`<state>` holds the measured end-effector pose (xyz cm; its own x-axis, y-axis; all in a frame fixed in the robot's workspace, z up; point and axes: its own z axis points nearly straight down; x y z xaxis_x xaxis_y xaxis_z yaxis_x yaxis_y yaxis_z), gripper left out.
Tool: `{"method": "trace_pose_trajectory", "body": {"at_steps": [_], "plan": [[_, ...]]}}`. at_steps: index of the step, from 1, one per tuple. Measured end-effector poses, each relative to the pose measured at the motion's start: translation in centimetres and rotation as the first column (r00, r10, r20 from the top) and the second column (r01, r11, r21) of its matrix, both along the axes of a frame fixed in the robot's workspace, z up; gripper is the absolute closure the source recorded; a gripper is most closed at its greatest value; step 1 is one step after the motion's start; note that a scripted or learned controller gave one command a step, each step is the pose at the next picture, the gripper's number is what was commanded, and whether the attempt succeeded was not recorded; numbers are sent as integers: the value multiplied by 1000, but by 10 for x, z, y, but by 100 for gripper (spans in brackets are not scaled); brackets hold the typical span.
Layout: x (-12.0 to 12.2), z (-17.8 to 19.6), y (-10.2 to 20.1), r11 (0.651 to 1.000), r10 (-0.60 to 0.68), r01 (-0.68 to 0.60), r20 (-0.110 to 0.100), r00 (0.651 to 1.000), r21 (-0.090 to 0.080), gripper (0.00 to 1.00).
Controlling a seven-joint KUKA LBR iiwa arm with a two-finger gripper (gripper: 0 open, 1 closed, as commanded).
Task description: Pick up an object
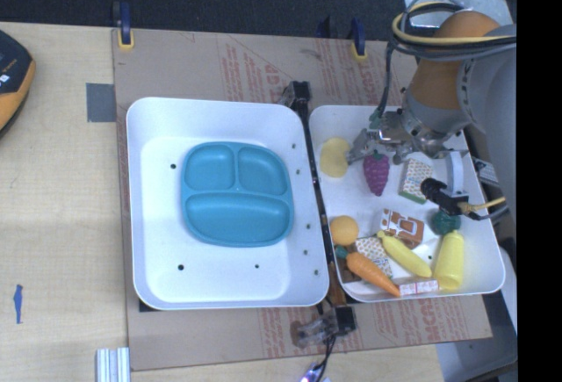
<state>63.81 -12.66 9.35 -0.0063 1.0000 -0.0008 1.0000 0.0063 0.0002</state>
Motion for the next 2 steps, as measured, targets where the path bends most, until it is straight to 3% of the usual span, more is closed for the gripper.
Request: {"method": "trace_pose_trajectory", "body": {"at_steps": [1,2], "plan": [[-20,-2,-36,1000,-4,4,-7,1000,3,0],[-39,-2,-2,1000,1,-1,-8,1000,2,0]]}}
